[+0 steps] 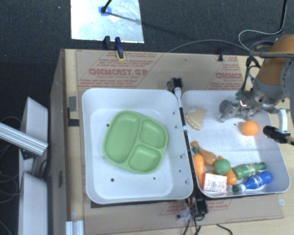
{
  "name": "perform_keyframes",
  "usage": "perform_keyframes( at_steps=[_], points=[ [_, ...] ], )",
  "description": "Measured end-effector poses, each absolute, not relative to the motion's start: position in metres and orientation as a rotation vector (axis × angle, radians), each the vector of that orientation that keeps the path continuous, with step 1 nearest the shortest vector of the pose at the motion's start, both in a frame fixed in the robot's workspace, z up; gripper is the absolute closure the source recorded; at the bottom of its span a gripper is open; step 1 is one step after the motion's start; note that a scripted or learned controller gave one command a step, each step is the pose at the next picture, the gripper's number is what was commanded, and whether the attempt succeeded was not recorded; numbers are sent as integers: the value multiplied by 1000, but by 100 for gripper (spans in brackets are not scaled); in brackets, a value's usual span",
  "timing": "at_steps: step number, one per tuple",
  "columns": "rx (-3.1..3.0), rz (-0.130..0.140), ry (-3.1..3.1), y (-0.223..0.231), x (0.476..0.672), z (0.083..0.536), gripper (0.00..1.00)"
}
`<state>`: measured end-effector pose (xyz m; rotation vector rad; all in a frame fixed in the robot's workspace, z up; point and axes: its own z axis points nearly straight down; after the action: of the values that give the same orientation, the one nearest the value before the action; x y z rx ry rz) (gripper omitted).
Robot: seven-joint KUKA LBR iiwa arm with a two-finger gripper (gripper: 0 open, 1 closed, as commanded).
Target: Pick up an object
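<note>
**Gripper low in the right bin, orange ball just beside it**

You are looking down on a cardboard-topped bench [137, 67] set on dark carpet, with two shallow white bins side by side. Start at the near edge: the right bin [264, 153] holds a crowded heap in its near corner, with a blue bottle [255, 180], a green bottle [248, 170], a small red-and-white box [215, 183], a green ball [222, 166] and a carrot [199, 166] packed against one another. The left bin [95, 146] carries a green divided plate [135, 141], lying flat near its middle.

Further back in the right bin, an orange ball [250, 128] sits alone on bare floor, well apart from the heap. A pale wedge [196, 118] lies by the wall between the bins.

The gripper [233, 110] is down at the far side of the right bin. The ball lies just beside it, toward you and a little to the view's right; being round, it has no long axis to line up with. The wedge lies on the gripper's other side, near as well. Either looks an easier target than the heap.

What you cannot make out: the grey fingers blur into the bin floor, so whether the claw is open or closed is impossible to tell, and nothing shows between them. The arm [284, 67] is cut off at the view's right.
</note>
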<state>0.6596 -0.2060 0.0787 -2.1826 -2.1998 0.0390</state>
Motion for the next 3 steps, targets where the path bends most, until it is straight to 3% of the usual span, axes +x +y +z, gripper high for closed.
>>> perform_keyframes(
  at_steps=[2, 3],
  points=[
    [-2183, 39, -2200, -206, 660, 79, 0],
    [-2176, 53, -2195, -208, 657, 88, 100]
  ],
)
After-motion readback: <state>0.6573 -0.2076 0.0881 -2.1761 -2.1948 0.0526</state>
